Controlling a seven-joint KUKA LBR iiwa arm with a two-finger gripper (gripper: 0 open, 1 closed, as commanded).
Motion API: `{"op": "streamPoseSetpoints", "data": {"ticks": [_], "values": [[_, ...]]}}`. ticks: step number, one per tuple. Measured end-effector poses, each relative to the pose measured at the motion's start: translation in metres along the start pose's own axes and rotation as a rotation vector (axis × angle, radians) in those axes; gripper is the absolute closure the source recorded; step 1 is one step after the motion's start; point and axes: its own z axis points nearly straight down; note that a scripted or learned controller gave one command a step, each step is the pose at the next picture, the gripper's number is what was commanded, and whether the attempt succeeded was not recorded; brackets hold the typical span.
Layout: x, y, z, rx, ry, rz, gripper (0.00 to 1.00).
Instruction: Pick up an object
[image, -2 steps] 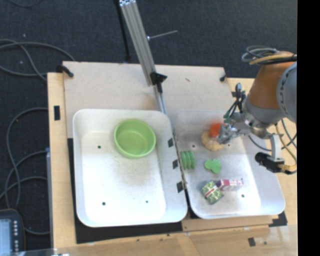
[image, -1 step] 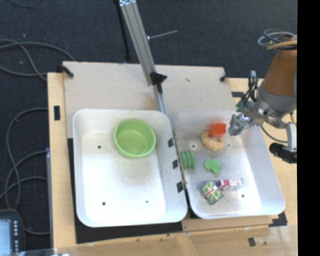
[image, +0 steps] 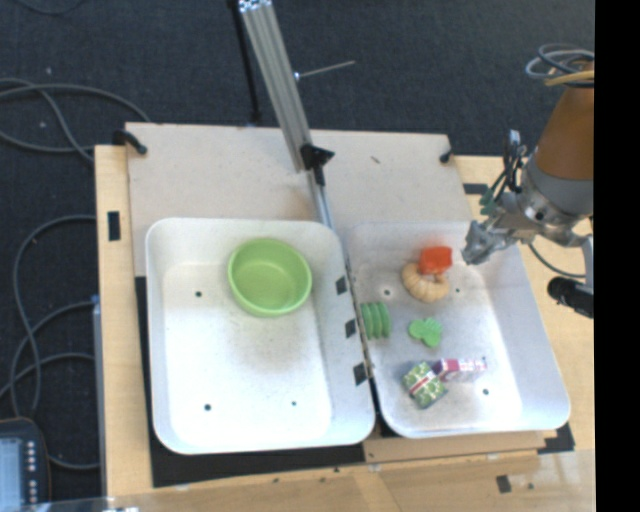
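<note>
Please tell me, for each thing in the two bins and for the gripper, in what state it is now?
green bowl: upright, in the left bin.
orange block: touching the tan pastry-like piece, right bin.
green ridged piece: lying by that bin's left wall.
green leaf-shaped piece: lying flat, apart from others.
wrapped packet: lying flat.
gripper: above the right bin's far edge, holding nothing visible.

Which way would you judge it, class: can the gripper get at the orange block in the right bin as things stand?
Probably yes. The gripper sits just right of the orange block with bare bin floor between them. The tan ring-shaped piece touches the block's lower side, which may crowd a grasp.
</note>
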Motion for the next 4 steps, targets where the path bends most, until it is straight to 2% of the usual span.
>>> {"op": "streamPoseSetpoints", "data": {"ticks": [3, 4], "values": [[0.163, -0.042, -0.011, 0.003, 0.003, -0.005, 1.0], [0.213, -0.059, 0.003, 0.005, 0.0, -0.002, 1.0]]}}
